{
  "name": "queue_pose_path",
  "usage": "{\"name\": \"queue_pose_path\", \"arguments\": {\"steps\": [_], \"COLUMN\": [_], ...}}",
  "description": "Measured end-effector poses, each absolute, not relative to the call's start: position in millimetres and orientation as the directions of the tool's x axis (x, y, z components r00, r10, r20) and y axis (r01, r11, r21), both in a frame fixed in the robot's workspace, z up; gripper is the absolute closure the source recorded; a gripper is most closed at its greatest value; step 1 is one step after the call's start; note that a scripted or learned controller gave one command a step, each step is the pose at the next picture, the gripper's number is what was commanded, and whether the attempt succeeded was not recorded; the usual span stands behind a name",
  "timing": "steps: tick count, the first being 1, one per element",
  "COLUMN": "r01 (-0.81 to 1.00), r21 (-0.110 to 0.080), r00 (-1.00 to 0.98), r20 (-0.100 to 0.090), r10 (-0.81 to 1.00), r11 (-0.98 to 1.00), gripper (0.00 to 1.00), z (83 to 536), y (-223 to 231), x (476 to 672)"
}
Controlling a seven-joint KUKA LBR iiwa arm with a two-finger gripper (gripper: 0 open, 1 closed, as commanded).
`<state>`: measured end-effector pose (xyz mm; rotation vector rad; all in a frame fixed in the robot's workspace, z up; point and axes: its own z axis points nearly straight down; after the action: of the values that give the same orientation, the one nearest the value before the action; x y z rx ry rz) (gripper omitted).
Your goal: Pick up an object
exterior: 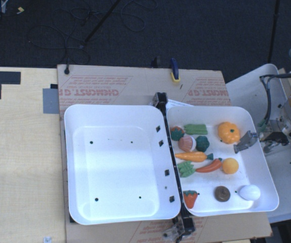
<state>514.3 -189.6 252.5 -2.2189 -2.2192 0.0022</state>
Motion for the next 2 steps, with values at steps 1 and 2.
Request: {"name": "queue_pose_path", "arguments": {"steps": [1,2], "r01": [1.000,1.000], "r21": [-0.013,-0.003], "r00": [0.001,0.000], "r20": [0.006,0.002], "r10": [1.000,1.000], "r11": [-0.001,0.000], "gripper": [0.00,0.00], "z": [166.8,87.0], "y": [-149.8,-107.2], "x": [480.4,475.3]}}
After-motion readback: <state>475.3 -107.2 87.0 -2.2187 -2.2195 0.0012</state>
